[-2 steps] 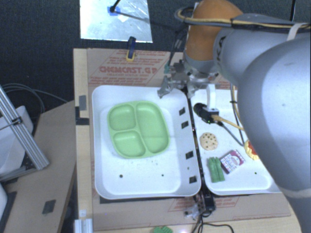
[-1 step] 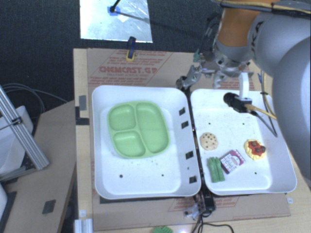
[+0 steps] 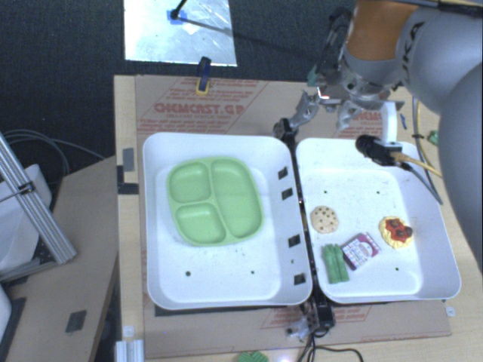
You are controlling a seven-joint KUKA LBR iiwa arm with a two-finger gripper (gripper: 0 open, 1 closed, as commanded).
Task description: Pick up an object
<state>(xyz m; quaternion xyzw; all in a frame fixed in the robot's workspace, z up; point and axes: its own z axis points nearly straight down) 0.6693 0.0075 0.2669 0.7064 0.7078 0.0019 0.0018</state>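
The claw (image 3: 324, 116) hangs released, its two fingers (image 3: 304, 115) spread apart with nothing between them. It sits over the far rim of the right bin (image 3: 361, 191), close to that bin's far corner, where it meets the left bin (image 3: 160, 266).

All the loose things lie in the right bin, well apart from the claw and on its near side, toward the bin's front edge:
- A round cookie (image 3: 324, 219) with dark specks is the closest to the claw, almost straight in front of it, beside the wall shared by the two bins.
- A bunch of green stalks (image 3: 335, 263) lies further off in the same line, past the cookie and close to the front rim.
- A purple packet (image 3: 360, 250) lies tilted just beside the stalks, on the arm's side of them. Whether the two touch cannot be told.
- A yellow and red piece of toy food (image 3: 396, 231) rests furthest toward the arm's side, apart from the packet.

A green divided tray (image 3: 213, 200) lies flat in the left bin, away from the claw on the side opposite the arm. Both bins stand on the bench (image 3: 83, 202).
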